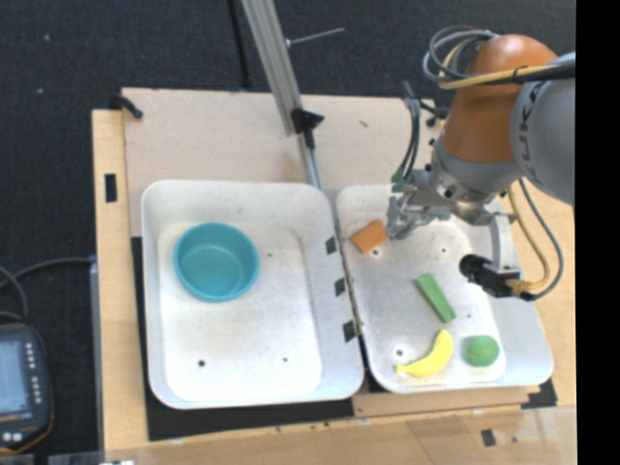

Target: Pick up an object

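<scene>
two shallow white bins side by side on a wooden bench, seen from above at a slant. in the left bin [291,356], a teal bowl [216,261] toward its near-left part, upright. in the right bin [528,342], an orange block [368,237] near the far-left corner, just beside the dividing rims; a green bar [435,297] lying at a slant near the middle; a yellow banana [427,357] and a green ball [481,351] close together near the front edge. above the right bin's far end, the grey arm [489,129] with its orange band, reaching in from the right, gripper [402,223] low over the bin and just right of the orange block. fingers dark and bunched against the wrist hardware, spread not discernible; nothing seen clamped between them. a slanted aluminium rail [276,61] rising behind the bins.
</scene>
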### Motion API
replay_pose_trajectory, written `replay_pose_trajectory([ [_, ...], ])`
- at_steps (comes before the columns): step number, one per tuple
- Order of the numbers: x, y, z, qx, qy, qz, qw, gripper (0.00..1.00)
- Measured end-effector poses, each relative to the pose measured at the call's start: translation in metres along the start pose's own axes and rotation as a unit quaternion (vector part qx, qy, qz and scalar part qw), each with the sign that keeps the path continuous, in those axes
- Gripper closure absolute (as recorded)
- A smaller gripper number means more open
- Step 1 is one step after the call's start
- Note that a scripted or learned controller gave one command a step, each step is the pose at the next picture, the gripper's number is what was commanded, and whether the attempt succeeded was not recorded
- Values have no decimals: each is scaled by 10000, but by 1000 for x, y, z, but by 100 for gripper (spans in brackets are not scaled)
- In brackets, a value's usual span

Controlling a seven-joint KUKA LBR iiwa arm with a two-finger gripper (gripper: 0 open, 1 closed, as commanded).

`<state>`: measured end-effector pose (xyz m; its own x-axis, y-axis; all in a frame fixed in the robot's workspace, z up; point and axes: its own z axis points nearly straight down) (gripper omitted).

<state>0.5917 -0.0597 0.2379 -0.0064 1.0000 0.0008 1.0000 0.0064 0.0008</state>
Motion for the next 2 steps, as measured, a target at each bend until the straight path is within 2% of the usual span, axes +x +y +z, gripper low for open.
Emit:
replay_pose_trajectory([
  [1,54,-7,-11,-2,9,-10,10000,100],
  [2,104,-12,1,5,2,-3,10000,100],
])
